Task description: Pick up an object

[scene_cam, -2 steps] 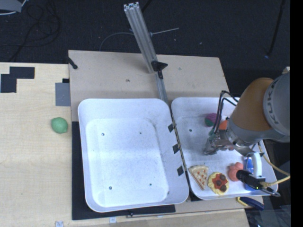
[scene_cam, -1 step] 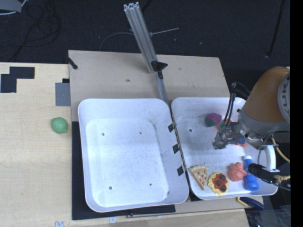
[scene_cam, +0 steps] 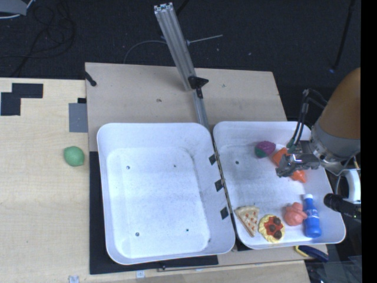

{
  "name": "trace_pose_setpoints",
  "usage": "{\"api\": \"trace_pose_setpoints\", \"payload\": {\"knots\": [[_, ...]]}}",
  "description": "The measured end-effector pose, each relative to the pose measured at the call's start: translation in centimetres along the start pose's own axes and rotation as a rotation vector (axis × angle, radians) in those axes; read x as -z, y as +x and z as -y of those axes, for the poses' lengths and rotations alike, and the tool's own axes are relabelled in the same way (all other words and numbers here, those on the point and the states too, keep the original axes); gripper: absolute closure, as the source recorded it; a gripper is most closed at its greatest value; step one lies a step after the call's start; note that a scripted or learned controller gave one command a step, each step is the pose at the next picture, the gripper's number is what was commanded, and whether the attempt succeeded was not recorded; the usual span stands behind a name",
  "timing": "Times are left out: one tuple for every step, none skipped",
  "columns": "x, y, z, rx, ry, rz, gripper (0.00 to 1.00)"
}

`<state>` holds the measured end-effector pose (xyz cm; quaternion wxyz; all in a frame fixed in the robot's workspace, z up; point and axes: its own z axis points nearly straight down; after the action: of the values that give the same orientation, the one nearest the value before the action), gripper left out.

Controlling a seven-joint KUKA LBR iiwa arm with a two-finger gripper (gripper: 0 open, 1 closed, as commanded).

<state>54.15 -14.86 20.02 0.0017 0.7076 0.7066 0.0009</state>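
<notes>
Hand (scene_cam: 290, 165) over orange toy (scene_cam: 299, 175) in right bin (scene_cam: 247, 135); toy's axis, grip state unreadable.

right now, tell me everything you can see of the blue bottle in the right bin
The blue bottle is small, looks plastic, with a white cap end pointing toward the bin's far side. It lies on its side near the right bin's front right corner, right beside a pink lumpy toy on its left, seemingly touching it. The pincer is apart from it, farther back.
</notes>
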Motion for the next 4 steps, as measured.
{"api": "trace_pose_setpoints", "payload": {"knots": [[3.1,0.0,-0.1,0.001,0.001,-0.001,1.0],[2.7,4.0,-1.3,0.004,0.004,-0.002,1.0],[3.4,9.3,-2.2,0.005,0.004,-0.002,1.0],[4.2,14.2,-4.3,0.005,0.003,-0.002,1.0]]}}
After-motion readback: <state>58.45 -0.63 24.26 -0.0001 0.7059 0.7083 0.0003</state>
